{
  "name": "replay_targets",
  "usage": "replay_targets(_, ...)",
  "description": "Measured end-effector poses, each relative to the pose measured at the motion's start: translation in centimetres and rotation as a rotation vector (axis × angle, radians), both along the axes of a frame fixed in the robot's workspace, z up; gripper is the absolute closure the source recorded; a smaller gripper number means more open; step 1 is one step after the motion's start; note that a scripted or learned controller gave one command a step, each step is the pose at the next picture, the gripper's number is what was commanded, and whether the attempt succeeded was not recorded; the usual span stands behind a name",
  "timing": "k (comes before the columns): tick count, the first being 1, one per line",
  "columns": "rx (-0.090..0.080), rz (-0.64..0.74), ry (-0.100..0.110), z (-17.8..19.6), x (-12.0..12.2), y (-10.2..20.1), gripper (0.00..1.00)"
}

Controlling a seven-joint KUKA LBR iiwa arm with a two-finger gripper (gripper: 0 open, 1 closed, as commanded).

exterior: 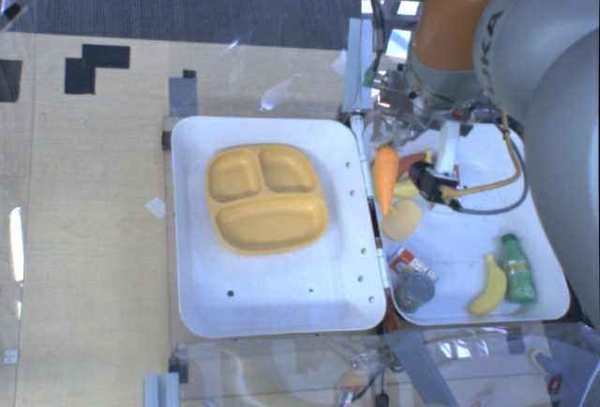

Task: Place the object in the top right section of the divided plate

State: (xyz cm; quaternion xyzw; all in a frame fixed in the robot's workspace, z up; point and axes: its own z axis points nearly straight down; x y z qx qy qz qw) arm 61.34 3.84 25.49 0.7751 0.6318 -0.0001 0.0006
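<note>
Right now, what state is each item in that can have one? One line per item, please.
divided plate: right way up in the left bin, all three sections bare.
carrot: lying in the right bin by its left wall, below the pincer.
banana: lying loose in the right bin.
green bottle: lying on its side beside the banana.
can: tipped over in the right bin.
</note>
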Motion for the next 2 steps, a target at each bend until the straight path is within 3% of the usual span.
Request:
replay_targets(1, 0.0, 0.032, 0.0, 0.51, 3.21, 6.01, 1.0)
replay_targets(2, 0.0, 0.032, -0.001, 0.56, 3.22, 5.98, 0.0)
